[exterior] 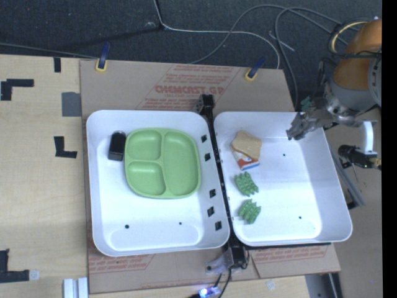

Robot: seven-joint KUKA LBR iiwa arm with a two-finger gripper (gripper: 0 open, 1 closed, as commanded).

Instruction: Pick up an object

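At the right edge of my feed, the arm [356,67] reaches in over the far right corner of the right bin [310,185], its orange band sitting high near the top corner and the grey wrist angling down and to the left from there. The gripper [300,126] hangs at the end of that wrist, just over the bin's upper right rim, tilted toward the bin floor. From my seat it reads as a small dark cluster, and I cannot tell how far the claw is spread, nor do I see any object caught in it. The things I could go for lie well apart from it, along the left side of the same bin: a tan block [247,144] resting partly over a small red and white item [249,162], then a green knobbly piece [246,184] just below, and a second green knobbly piece [249,211] nearer the front rim. In the left bin [105,216] a light green divided plate [162,163] lies flat in the middle, with a small black object [116,146] touching or just beside its left edge. Both bins sit on a cardboard sheet [186,85] clipped to the bench, and loose cables [248,30] trail across the dark backdrop behind.
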